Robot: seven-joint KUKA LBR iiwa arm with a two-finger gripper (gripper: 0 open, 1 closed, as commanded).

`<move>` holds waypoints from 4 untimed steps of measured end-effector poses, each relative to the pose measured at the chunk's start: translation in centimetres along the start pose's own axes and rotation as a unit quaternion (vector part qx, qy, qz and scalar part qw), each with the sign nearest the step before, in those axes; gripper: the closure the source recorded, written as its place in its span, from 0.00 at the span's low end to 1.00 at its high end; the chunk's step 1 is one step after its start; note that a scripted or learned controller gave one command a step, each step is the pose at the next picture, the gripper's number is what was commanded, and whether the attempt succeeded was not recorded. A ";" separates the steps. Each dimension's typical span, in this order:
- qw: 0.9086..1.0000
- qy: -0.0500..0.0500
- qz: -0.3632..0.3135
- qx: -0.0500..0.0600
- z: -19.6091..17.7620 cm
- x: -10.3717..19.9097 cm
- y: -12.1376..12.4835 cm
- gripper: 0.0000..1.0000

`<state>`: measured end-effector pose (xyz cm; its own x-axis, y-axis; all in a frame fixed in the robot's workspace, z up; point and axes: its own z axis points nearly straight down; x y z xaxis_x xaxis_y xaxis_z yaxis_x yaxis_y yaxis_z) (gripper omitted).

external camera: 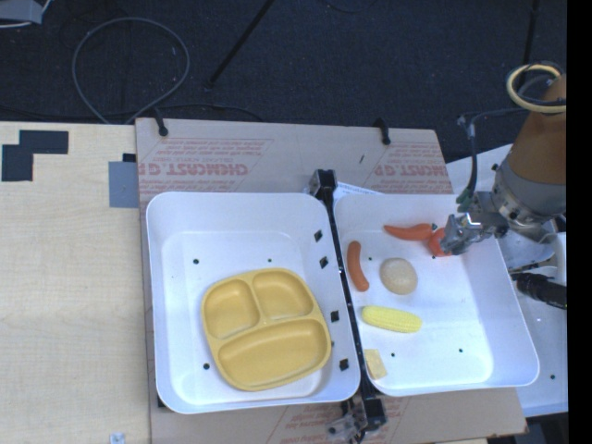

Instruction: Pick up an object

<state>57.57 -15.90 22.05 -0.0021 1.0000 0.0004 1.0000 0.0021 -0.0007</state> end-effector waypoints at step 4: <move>1.000 0.001 -0.001 0.001 -0.4 20.2 -0.3 1.00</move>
<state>57.20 4.28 22.50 -0.0047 1.0000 0.0021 1.0000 0.0047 -0.0023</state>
